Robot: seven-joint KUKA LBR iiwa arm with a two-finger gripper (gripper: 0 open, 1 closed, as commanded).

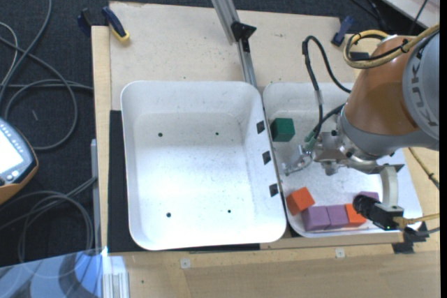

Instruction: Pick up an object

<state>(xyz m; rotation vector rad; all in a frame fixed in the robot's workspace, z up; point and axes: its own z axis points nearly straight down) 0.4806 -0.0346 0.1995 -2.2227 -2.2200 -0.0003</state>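
**Hand lowered into the right bin among scattered blocks**

Blocks are seen lying in the right bin (274, 95), which sits on the desk (174, 45) beside the left bin (133, 150). A green block (283, 128) rests near the dividing wall, well apart from the rest. An orange block (300, 200) is tilted, one corner turned toward the front rim. A purple block (325, 217) is laid just beside it, its long axis running along that front rim, with a second orange block (354, 215) touching its right end. The hand (305, 155) is placed between the green block and the orange block; its metal parts are partly hidden by the arm (384, 105), so whether it is spread or pressed together cannot be told. Nothing is seen held.
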